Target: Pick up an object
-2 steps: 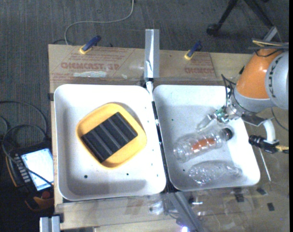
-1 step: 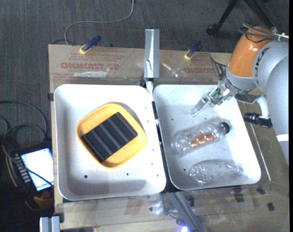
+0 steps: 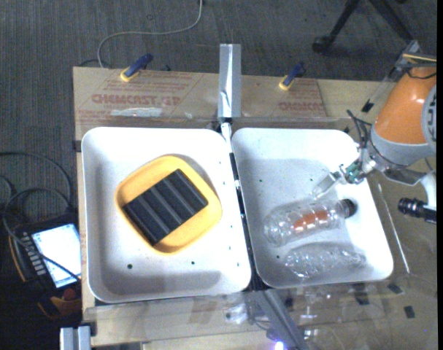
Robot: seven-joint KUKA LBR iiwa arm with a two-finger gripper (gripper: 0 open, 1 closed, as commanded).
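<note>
White plastic forms two shallow bins set side by side on the table, which is covered with brown board. The left bin is occupied by a yellow tray-like object with a dark ribbed insert, lying slantwise near the middle. In the right bin two clear plastic bottles are seen. The upper bottle lies on its side, with orange contents visible inside and a dark cap towards the right wall. The second clear bottle lies just beside it, nearer the front rim, and looks crumpled. The arm, grey with a broad orange band, is seen reaching in over the right wall of the right bin. The end effector is held low over the bin, just above and beside the capped end of the upper bottle. Whether its fingers are parted or closed cannot be told, and nothing is seen between them. Two blue and yellow clamps are fixed at the far edge of the table.
</note>
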